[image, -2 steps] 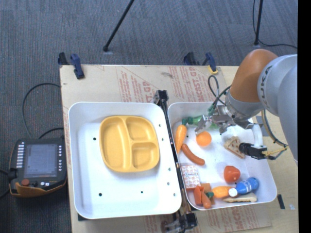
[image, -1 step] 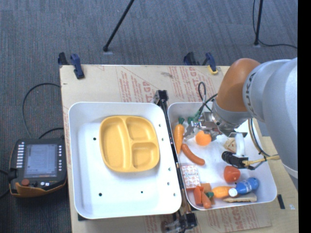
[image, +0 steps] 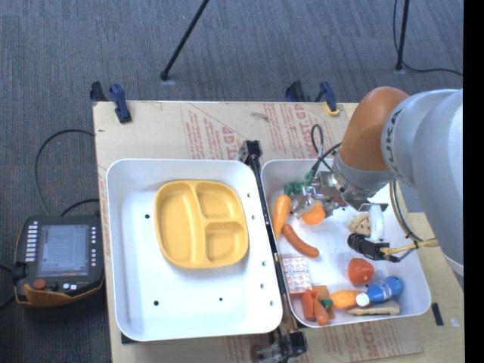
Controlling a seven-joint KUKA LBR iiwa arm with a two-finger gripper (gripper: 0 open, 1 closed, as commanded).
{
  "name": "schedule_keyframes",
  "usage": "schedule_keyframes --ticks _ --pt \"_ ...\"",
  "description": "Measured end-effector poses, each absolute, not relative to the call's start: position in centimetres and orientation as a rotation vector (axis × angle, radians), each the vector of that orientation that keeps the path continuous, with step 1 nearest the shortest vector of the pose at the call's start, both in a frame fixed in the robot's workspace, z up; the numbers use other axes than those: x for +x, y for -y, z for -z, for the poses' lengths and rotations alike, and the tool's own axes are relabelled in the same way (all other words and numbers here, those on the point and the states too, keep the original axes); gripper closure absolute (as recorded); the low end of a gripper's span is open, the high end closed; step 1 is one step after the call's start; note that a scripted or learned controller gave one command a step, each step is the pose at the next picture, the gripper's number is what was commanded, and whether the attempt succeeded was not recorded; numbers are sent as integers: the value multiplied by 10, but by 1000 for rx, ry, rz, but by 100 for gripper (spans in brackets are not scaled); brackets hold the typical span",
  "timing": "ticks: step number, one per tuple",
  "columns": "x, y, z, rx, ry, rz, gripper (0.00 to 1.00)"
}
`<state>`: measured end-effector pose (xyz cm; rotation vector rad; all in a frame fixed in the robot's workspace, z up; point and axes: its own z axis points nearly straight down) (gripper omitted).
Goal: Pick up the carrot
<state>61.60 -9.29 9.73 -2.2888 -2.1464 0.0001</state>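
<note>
The carrot (image: 280,213) is an orange tapered piece lying along the left wall of the right bin (image: 420,287), thick end up, with a bit of green near its top. My gripper (image: 308,200) hangs low over the bin just right of the carrot's upper end. A small round orange item (image: 314,215) sits directly below the gripper, touching or nearly touching it. I see nothing lifted off the bin floor.
The right bin also holds a red sausage (image: 300,240), a red-orange piece (image: 361,270), a patterned packet (image: 296,273), small carrot-like pieces (image: 314,306) and a blue-capped bottle (image: 382,289). The left bin (image: 128,278) holds a yellow divided plate (image: 201,222).
</note>
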Motion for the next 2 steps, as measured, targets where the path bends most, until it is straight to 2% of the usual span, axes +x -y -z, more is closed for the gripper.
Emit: schedule_keyframes --ticks 1,2 --pt "603 69 -223 -2786 1447 -2 100" --pt "591 6 -187 -2941 1095 -6 100"
